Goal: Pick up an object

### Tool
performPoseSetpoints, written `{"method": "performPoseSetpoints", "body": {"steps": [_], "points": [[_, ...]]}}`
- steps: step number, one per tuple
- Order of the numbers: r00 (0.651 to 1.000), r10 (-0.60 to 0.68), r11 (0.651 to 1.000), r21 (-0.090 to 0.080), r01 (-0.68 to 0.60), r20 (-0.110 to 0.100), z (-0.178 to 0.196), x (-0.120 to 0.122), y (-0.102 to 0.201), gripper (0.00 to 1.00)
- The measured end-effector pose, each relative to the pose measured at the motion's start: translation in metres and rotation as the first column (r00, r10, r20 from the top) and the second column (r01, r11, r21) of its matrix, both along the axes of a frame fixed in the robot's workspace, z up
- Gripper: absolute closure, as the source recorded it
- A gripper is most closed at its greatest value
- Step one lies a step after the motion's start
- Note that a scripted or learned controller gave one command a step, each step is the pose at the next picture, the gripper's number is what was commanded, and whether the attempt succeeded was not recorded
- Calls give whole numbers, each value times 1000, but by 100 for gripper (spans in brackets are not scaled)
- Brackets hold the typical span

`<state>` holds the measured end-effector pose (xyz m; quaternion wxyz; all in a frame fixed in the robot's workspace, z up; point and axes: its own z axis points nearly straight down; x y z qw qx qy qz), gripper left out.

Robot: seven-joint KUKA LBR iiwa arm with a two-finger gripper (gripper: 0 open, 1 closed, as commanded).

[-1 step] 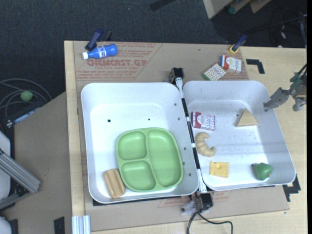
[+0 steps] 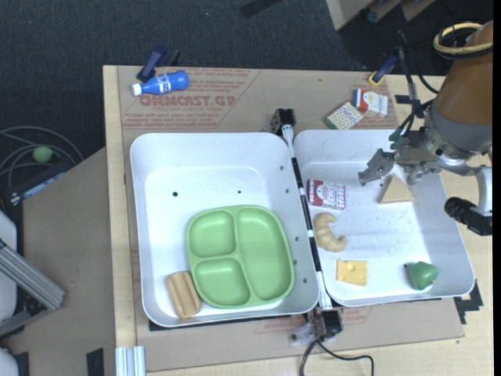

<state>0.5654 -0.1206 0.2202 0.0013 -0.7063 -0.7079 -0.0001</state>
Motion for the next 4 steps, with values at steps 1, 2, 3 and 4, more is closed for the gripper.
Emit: {"method": "performPoseSetpoints", "body": {"steps": [1,2,3,4], "points": [[1000,-2,1000,-1,2,-1,-125,10,18,0],[1000,-4,1000,-1,4,-1,-136,-81,19,0],[1000,-4,1000,-4,4,4,-97,-30,-59,0],[1000,2,1000,3,-2,1,-128,8,-97,0]]}}
